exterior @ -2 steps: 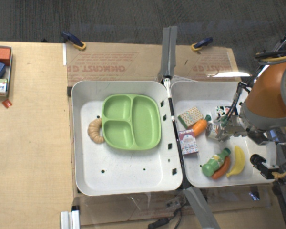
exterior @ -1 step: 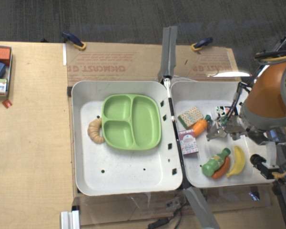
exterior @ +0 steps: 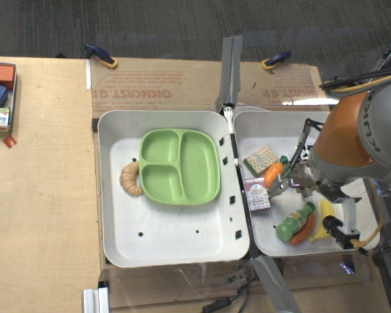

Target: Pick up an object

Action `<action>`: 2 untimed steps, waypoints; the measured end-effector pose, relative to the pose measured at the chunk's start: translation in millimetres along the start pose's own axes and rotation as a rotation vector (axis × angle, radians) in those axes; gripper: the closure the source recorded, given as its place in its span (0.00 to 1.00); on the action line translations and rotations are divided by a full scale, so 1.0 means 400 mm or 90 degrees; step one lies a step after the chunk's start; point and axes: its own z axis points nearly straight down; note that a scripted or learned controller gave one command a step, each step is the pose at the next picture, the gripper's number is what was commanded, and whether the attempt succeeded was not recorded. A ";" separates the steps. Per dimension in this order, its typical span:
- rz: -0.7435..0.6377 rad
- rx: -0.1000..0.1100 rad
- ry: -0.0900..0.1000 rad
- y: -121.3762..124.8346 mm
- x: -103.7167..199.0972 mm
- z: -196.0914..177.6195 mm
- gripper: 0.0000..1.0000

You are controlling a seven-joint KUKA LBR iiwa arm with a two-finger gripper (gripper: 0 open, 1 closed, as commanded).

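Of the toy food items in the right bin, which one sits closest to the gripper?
The orange carrot, right at the gripper. The green bottle, red pepper and pink carton lie lower in the bin, farther away.

From here the arm covers the right bin's far side, and the tool fingers look possibly buried among the toys.

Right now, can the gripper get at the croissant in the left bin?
Probably yes. The croissant lies uncovered against the green plate, open from above. The gripper sits over the right bin, so it must cross the divider.
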 end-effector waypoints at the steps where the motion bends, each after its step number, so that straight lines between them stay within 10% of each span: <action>1: 0.003 -0.003 -0.002 -0.018 0.003 -0.003 0.00; 2: 0.003 -0.002 -0.002 -0.094 0.002 -0.002 0.00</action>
